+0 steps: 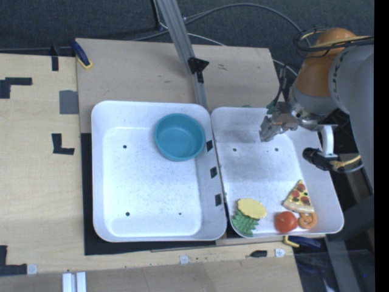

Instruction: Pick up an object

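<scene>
White plastic everywhere here: two shallow white bins sit side by side on the tan wooden counter (pixel 243 62), left bin (pixel 115 187) and right bin (pixel 255 169), their inner rims touching or nearly so along the middle.

The left bin has just one thing in it, a round blue plastic bowl (pixel 179 137), parked up near the bin's far right corner, close to the far rim. The rest of that bin's floor is open.

The right bin has all its stuff crowded along the near edge: a flat yellow toy piece (pixel 251 208) lying on a green leafy toy piece (pixel 244 223) by the near left corner, then a red toy tomato (pixel 285 222) just beside a small orange toy ring (pixel 307 220), and a toy pizza slice (pixel 298 196) leaning toward the right rim at the near right corner. The far half of that bin is bare floor.

The grey arm's end effector (pixel 271 128) hangs over the far end of the right bin, near the far rim, well apart from the toys. Nothing sits between its fingers as far as I can see, but it's too small and blurry to call it wide or narrow, so I can't tell.

A grey metal pole (pixel 179 35) slants down toward the gap between the bins at the far edge.
</scene>
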Available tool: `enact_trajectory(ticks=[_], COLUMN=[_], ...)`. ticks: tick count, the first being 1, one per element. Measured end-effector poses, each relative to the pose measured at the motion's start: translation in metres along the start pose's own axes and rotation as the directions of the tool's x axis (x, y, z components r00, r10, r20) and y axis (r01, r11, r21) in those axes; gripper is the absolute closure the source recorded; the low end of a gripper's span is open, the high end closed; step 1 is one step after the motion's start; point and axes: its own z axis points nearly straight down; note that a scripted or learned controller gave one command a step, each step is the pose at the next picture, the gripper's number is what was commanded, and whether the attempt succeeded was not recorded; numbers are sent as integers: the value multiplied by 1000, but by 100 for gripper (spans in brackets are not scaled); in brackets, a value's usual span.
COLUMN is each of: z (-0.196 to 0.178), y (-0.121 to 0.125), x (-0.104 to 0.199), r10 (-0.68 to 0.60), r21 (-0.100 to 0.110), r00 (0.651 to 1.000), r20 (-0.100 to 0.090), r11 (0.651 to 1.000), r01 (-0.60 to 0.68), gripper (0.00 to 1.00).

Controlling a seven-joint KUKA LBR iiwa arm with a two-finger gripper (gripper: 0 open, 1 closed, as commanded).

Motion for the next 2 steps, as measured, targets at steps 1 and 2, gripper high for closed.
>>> enact_trajectory(ticks=[1,2], z=[-58,-101], y=[4,4], x=[-8,-8], r10=[0,0], r21=[-1,0], r00=[1000,1000], r20=[0,0], r11=[1000,1000], r01=[0,0], gripper=[100,100])
